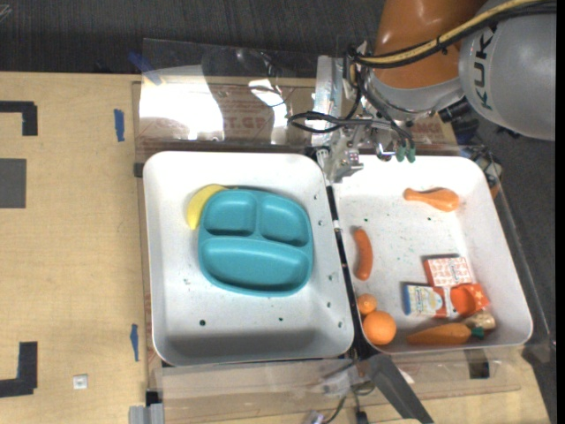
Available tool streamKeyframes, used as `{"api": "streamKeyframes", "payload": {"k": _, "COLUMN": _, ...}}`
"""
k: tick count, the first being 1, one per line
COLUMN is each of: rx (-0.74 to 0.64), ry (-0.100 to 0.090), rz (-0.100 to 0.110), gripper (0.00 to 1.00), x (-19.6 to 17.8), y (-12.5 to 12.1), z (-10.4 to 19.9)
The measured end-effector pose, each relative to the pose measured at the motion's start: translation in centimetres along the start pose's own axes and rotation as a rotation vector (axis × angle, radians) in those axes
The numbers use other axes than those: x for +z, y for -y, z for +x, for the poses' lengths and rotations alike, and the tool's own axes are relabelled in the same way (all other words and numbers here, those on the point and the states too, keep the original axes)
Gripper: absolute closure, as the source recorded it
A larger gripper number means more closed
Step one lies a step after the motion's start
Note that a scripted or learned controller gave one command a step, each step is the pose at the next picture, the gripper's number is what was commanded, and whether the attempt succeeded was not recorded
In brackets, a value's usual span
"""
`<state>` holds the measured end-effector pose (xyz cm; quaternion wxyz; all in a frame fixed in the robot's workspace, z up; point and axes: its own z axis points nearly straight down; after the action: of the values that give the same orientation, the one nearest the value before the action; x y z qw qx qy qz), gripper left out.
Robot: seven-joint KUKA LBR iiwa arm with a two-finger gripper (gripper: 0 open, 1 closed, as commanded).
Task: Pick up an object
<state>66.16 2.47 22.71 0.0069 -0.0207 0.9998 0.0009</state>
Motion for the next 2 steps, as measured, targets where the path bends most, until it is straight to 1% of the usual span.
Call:
{"api": "streamKeyframes", "payload": {"k": 1, "rx": -0.033, "ry": -0.005, "rz": -0.001, "gripper": 1.00, "x": 1.6, "y": -4.3, "z": -0.5}}
{"api": "streamKeyframes", "payload": {"k": 2, "rx": -0.006, "ry": -0.002, "rz": -0.002, "gripper": 1.00, "x": 0.0, "y": -9.6, "z": -1.0}}
